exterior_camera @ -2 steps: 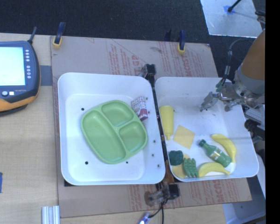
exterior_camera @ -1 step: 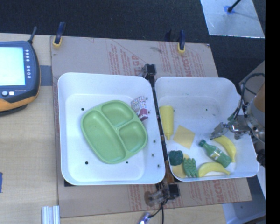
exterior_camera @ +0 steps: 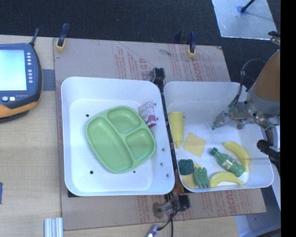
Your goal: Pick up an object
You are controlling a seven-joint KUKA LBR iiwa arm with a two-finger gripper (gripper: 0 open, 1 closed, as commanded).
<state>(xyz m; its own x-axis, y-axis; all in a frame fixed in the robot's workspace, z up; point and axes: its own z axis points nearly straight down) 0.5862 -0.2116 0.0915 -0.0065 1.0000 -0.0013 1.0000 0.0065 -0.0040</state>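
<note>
The right bin (exterior_camera: 202, 95) holds several toy foods: a yellow squeeze bottle (exterior_camera: 176, 127) against its left wall, a pale yellow cheese slice (exterior_camera: 194, 144), a green bottle (exterior_camera: 228, 162), two bananas (exterior_camera: 239, 152) (exterior_camera: 224, 179), a dark green broccoli piece (exterior_camera: 186, 166) and a green ridged piece (exterior_camera: 201, 177). My gripper (exterior_camera: 226, 119) hangs over the right bin's upper right part, above and to the right of the cheese slice, with nothing seen in it. The arm's orange band (exterior_camera: 269, 78) sits at the right edge.
The left bin (exterior_camera: 74, 177) carries a green divided plate (exterior_camera: 121, 138) and a small red-and-white can (exterior_camera: 148, 113) near its right wall. A control pendant (exterior_camera: 12, 80) lies at the far left of the bench. Clamps (exterior_camera: 191, 42) hold the cardboard's back edge.
</note>
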